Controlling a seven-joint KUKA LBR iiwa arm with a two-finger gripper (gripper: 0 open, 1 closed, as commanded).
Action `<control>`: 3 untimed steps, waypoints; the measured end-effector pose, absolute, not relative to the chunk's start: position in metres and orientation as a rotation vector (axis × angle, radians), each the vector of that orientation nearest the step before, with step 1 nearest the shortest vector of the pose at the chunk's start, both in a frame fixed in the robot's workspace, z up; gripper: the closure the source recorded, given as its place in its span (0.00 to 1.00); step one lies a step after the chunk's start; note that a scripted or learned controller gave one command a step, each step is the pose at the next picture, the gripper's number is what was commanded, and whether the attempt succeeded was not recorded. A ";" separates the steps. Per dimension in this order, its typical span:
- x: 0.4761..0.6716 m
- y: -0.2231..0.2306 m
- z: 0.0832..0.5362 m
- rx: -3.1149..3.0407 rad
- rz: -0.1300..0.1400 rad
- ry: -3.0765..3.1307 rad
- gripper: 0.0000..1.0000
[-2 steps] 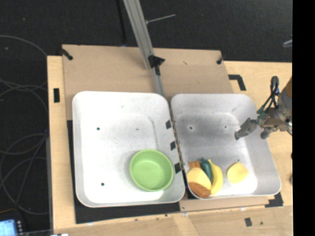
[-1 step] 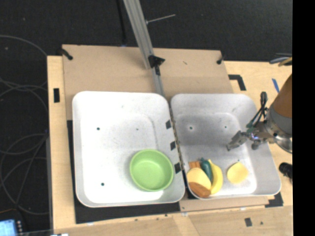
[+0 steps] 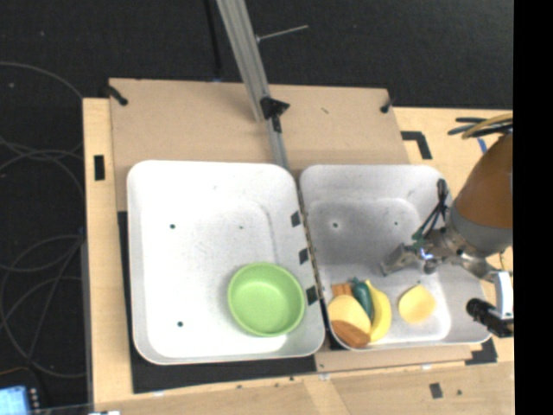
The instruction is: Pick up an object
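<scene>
Yellow lemon-like fruit (image 3: 416, 304) sits in the right bin (image 3: 371, 188), near its front, beside a bowl of toy food (image 3: 359, 315). My gripper (image 3: 413, 256) hovers just above it, and I cannot tell how my fingers stand. Green bowl (image 3: 266, 298) lies in the left bin (image 3: 199, 197).

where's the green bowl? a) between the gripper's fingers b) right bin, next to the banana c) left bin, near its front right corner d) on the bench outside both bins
c: the green bowl sits in the left bin near its front right corner, apart from the banana in the right bin.
</scene>
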State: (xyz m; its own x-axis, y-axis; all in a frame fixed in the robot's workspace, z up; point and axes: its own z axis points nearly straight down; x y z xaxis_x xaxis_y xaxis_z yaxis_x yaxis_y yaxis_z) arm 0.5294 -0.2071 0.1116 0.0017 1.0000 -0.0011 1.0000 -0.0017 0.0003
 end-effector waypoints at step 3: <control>0.540 -0.202 0.235 2.215 0.001 2.223 1.00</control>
